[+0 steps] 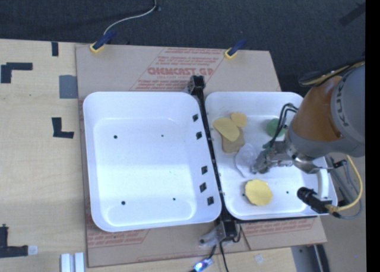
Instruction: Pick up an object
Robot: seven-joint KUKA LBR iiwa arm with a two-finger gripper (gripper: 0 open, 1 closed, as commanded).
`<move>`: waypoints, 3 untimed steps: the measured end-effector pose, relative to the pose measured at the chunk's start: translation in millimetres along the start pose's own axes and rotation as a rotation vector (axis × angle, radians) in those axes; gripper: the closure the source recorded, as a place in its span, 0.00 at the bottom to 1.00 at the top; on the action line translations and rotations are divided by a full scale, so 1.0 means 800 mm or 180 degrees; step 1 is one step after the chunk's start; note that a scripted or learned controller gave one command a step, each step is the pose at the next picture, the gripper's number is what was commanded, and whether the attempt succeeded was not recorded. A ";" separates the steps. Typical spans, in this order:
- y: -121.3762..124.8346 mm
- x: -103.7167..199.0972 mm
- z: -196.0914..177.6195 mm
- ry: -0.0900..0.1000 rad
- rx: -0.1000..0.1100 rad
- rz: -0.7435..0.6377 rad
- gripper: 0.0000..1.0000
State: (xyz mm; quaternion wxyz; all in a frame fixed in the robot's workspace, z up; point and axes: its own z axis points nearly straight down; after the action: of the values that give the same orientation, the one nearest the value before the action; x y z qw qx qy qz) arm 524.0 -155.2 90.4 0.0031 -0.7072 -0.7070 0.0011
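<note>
1. Camera view: two white bins sit side by side on the bench; the left bin [101, 146] fills the middle of the frame, and the right bin [291, 204] sits at the lower right.
2. The arm [323, 122] reaches in from the right edge, its claw [261, 165] low over the middle of the right bin, probably lined up for a grab.
3. Whether the claw is spread or pressed together, I cannot tell.
4. Candidates to pick lie around it: a yellow disc [258, 193] just below, two yellow pieces [228, 128] near the divider at upper left, a green thing [272, 127] above, partly hidden by the arm.
5. A clear, pale item [244, 159] lies just left of the claw, likely its target.
</note>
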 end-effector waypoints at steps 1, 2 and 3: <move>0.097 0.062 0.007 -0.0012 -0.0029 -0.0021 1.00; 0.152 0.075 0.007 -0.0009 -0.0017 -0.0010 1.00; 0.080 0.073 -0.241 -0.0017 -0.0070 -0.0004 1.00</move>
State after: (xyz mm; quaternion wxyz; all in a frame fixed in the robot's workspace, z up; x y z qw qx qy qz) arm 589.2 -97.7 283.1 -0.0066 -0.7067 -0.7074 -0.0048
